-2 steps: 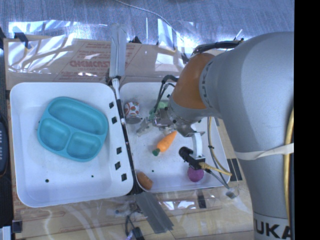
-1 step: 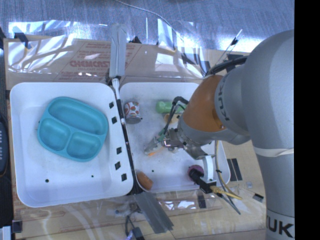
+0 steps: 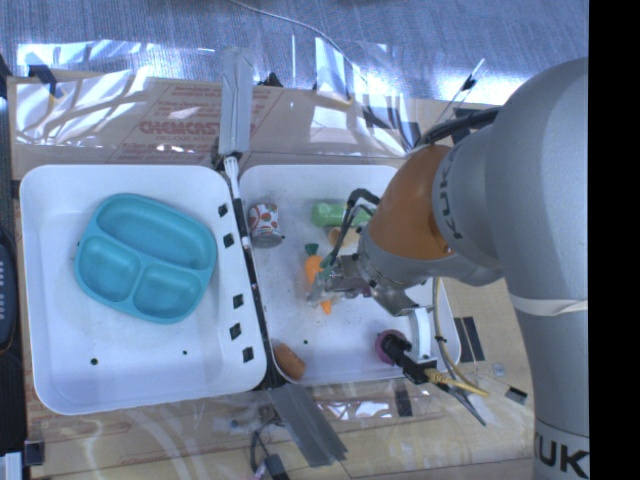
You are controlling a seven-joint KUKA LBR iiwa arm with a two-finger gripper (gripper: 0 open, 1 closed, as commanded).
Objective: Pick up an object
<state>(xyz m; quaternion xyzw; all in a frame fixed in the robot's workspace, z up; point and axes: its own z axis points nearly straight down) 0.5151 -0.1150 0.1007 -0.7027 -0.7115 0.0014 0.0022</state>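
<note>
Reaching in from three o'clock, the arm point(image 3: 500, 198) has its gripper point(image 3: 325, 286) low in the right bin point(image 3: 290, 183), over the small carrot point(image 3: 314, 265). Whether it is clamped on the carrot I cannot tell, so the pick looks unfinished; the lift remains.

Divided tray point(image 3: 145, 258) in left bin point(image 3: 40, 298); can point(image 3: 265, 222), carrot point(image 3: 314, 266), bread roll point(image 3: 289, 360) in right bin point(image 3: 300, 183).
</note>
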